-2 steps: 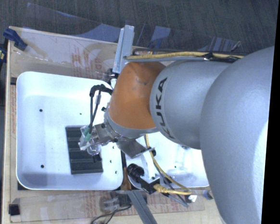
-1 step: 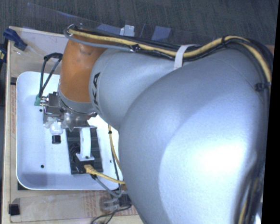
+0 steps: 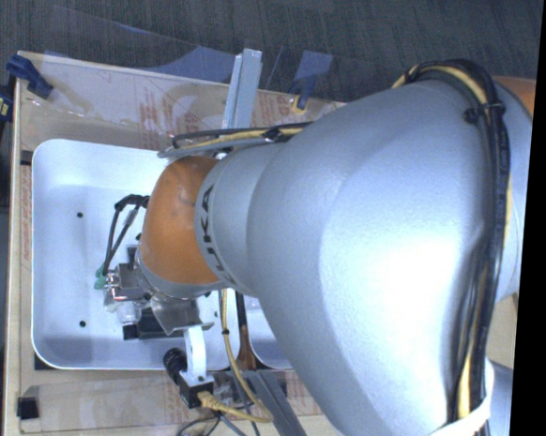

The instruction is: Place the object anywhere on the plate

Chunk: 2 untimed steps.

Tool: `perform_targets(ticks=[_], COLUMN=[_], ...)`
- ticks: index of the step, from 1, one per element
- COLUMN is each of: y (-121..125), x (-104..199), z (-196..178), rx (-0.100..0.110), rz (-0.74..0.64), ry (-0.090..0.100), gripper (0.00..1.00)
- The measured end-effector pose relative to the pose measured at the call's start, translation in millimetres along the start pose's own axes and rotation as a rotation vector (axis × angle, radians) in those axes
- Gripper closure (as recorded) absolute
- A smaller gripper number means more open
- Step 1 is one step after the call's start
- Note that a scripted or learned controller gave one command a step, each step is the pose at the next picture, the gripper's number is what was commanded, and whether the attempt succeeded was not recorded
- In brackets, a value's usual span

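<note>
— Which way does the object lie from the gripper (image 3: 143, 315)? That's what the next move hangs on.

— Honestly, I cannot tell. The big grey metal arm (image 3: 366, 229) comes in from the right and its bulk covers the middle of the bench. Whatever sits under it is hidden from up here, the object and the plate included.

— So where's the working end?

— Low over the shallow white plastic bin on the left (image 3: 55, 181), towards its near right part. The glossy orange band (image 3: 174, 219) sits just above the wrist, and black cables (image 3: 119, 233) loop down its left side to the hardware below.

— Is it open? Has it got hold of anything?

— Can't tell that either. The wrist points almost straight down and away from me. I can't make out how it is set, and I won't say it's carrying something.

— Anything on the bin floor to go by?

— Two small dark specks (image 3: 78, 214) on the bare white floor to the left, well apart from the wrist. They're too small to say what they are. A rounded white corner of the second bin (image 3: 271, 358) peeks out under the arm, near the bottom.

— And the object's long axis, its look?

— Nothing I could honestly describe. My guess is that it's either under the wrist or under the arm.
</note>
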<state>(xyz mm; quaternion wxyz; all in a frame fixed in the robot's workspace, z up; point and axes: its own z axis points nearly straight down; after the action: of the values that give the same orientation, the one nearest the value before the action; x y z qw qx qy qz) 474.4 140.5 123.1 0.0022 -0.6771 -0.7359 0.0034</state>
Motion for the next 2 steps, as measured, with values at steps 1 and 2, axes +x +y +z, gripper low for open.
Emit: perform_targets(ticks=[1, 2], y=[-2, 3], x=[-49, 23], z=[-68, 32], rx=[-0.009, -0.005], rz=[-0.665, -0.610], ry=[-0.002, -0.001], gripper=[1.00, 1.00])
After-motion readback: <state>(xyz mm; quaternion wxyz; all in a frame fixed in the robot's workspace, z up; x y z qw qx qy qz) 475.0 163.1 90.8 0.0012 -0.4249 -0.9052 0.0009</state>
